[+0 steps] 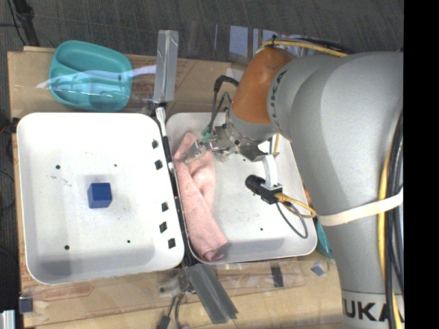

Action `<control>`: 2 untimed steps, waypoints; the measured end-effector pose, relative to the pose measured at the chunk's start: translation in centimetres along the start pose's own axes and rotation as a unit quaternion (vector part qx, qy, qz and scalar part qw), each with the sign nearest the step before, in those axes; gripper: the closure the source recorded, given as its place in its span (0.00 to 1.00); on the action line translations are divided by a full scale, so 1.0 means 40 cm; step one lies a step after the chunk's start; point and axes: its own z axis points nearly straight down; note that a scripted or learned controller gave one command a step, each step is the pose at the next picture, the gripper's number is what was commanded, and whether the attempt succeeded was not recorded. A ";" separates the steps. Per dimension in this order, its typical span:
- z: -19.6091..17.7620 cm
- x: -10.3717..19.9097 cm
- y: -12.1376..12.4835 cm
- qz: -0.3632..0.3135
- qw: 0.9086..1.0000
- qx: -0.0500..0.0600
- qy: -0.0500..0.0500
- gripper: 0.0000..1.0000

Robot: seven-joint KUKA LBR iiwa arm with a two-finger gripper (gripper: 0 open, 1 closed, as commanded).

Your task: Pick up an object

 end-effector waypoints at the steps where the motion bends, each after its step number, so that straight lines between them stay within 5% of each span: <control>1: -0.002 -0.027 -0.128 -0.049 0.999 0.000 0.000 0.00; 2: -0.027 -0.026 -0.127 -0.051 0.999 0.000 0.000 1.00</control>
